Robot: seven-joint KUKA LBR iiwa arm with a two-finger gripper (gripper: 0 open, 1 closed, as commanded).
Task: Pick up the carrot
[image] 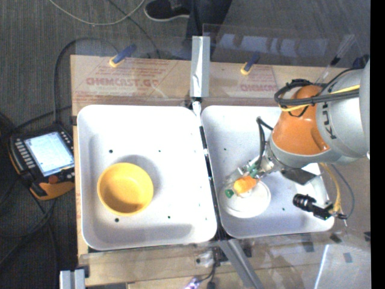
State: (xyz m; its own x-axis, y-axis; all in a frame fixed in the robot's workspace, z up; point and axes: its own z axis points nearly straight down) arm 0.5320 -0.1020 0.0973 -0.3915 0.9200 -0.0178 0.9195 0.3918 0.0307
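— Whereabouts of the small orange carrot with the green tip (pixel 243 185)?
— Lying on a small round white dish (pixel 257 205), toward the near side of the shallow white plastic bin on the view's right (pixel 228 131). Green tip pointing toward the near left.
— And the jaws?
— Down low in that same bin, right at the carrot's far-right end, below the grey arm with the orange band (pixel 298 134). Touching the carrot or just beside it: cannot tell.
— Open or closed?
— Cannot tell; too small, and partly hidden under the wrist. No telling whether anything is gripped.
— The other side?
— Shallow white plastic bin on the view's left (pixel 120 119), with a round yellow bowl (pixel 125 188) standing upright in its near-left part, well apart from the carrot.
— Underneath?
— Brown board tabletop (pixel 150 83) with faded red print, both bins side by side on it, rims meeting along the middle.
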